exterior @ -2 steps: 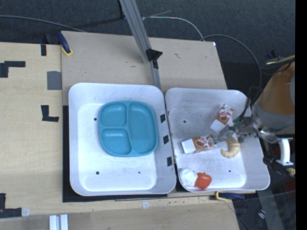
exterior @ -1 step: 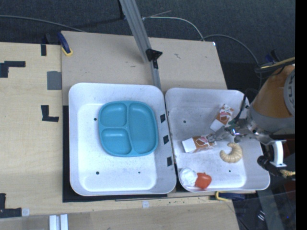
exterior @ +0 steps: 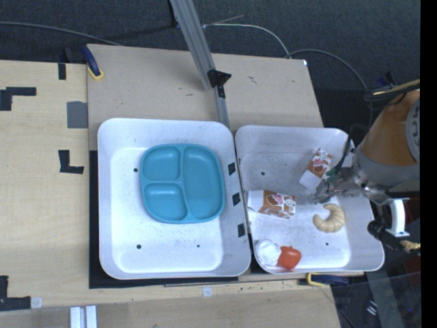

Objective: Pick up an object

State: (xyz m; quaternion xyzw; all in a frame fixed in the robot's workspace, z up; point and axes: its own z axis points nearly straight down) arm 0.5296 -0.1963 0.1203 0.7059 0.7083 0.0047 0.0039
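Tabletop (exterior: 171, 80) first, since it is the biggest thing I see. It is tan and holds two white bins side by side. The left bin (exterior: 116, 251) has a blue plate (exterior: 183, 183) with three parts lying flat in it. The right bin (exterior: 273, 142) holds the small things I could pick up.

My arm (exterior: 392, 142) comes in from the right, grey with an orange band. It leans over the right edge of the right bin. The claw (exterior: 328, 191) is low in that bin, near the right side. It is dark and blurry from up here, so I cannot tell if it is apart or together. I see nothing held in it.

Now the small things. A croissant (exterior: 330, 218) lies just below the claw, the closest of all. It curves like a moon, and its long side runs left to right. A snack packet (exterior: 316, 167) lies just above the claw, tilted. A second packet (exterior: 274, 203) lies to the claw's left, near the wall between the bins. A red thing (exterior: 289, 257) and a white thing (exterior: 269, 252) sit in the bottom left corner, touching.

I think the croissant is the best pick. The claw needs to go down the picture a little and close across its thin way.
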